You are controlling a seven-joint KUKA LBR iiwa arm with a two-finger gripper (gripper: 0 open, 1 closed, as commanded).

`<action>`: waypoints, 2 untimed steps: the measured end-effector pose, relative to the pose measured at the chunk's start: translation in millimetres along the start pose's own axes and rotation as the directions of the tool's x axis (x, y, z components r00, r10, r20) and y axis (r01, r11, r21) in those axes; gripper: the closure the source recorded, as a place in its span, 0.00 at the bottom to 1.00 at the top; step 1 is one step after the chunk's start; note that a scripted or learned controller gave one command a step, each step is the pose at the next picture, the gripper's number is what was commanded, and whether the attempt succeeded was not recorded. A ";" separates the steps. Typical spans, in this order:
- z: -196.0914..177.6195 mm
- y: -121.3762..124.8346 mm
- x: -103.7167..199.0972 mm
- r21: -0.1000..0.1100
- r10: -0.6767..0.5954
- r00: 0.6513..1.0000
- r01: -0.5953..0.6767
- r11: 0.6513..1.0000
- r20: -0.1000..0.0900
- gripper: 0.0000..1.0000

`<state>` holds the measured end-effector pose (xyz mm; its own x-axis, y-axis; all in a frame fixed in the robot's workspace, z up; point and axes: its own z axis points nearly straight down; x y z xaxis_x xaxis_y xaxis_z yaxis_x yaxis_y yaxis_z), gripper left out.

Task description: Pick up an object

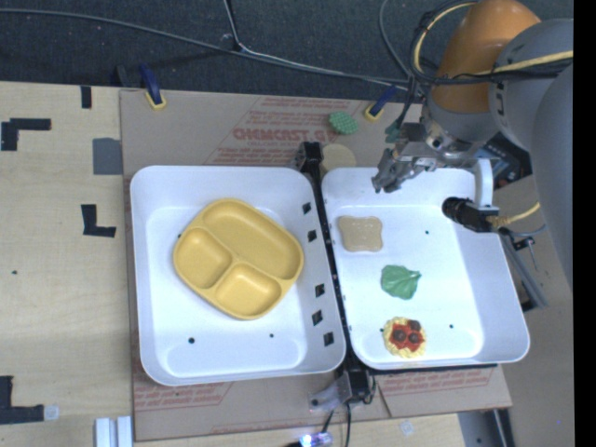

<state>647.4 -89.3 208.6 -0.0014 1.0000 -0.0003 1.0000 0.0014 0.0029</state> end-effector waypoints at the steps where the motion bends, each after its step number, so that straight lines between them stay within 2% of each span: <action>1: -55.3 11.0 2.1 -0.002 0.000 1.000 0.000 1.000 0.001 1.00; 2: -74.4 11.3 2.1 0.002 0.000 1.000 0.000 1.000 0.000 1.00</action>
<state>658.5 -87.2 283.1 -0.0010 1.0000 -0.0003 1.0000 0.0010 0.0008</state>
